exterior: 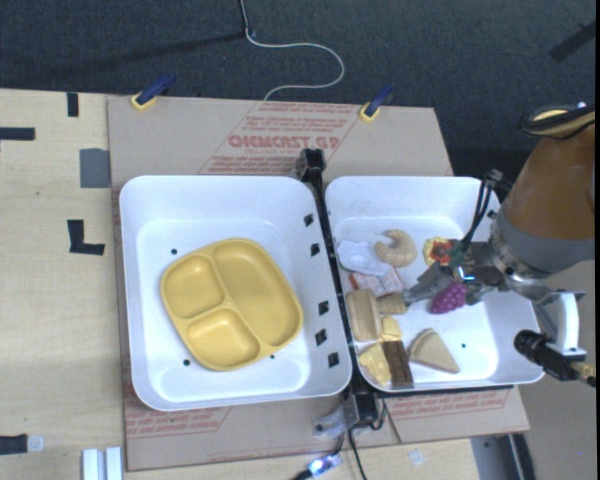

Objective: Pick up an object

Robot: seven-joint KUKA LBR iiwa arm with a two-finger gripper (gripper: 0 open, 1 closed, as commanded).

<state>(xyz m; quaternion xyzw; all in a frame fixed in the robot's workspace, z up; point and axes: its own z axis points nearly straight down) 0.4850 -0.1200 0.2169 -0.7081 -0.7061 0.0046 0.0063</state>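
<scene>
Two white bins side by side, yellow divided plate [230, 303] in the left bin [145, 268]. Right of that plate, right bin [420, 196]: croissant [396, 248], purple grapes [448, 296], cheese wedge [433, 351]. Gripper [432, 286] low beside the grapes, grip state impossible to tell.

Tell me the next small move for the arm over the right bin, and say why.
Probably lower the pincer a little onto the purple grapes. It sits low in the right bin, with its tip beside the grapes and next to the croissant; nothing can be seen held in it. The grapes look like the nearest thing, so a short drop seems enough.
</scene>
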